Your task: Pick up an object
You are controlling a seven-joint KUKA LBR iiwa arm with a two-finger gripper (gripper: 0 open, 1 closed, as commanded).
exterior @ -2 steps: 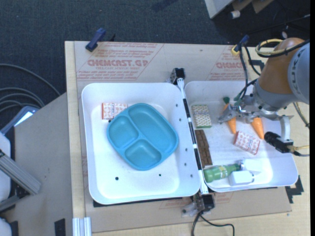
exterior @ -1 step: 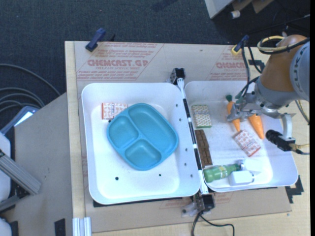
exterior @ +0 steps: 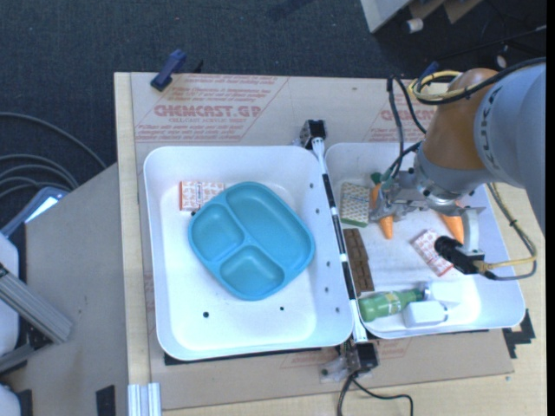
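Note:
My gripper [exterior: 392,203] hangs low in the right bin [exterior: 503,306], near its left side, under the grey arm with the orange band [exterior: 453,137]. Just below the gripper lies a small orange carrot [exterior: 386,227], and it looks to be touching or nearly touching it. A second orange carrot [exterior: 453,225] lies to the right. A green checked pad [exterior: 355,203] sits just left of the gripper. Also in this bin are a pink patterned packet [exterior: 429,251], a brown bar [exterior: 358,262], a green bottle [exterior: 390,302] and a white block [exterior: 425,314].
The left bin [exterior: 165,267] holds a blue divided plate [exterior: 250,239] and a small red-and-white packet [exterior: 199,194]. A ridge with black clips [exterior: 332,224] separates the bins. A yellow-and-black cable [exterior: 499,271] trails from the arm across the right bin's right side.

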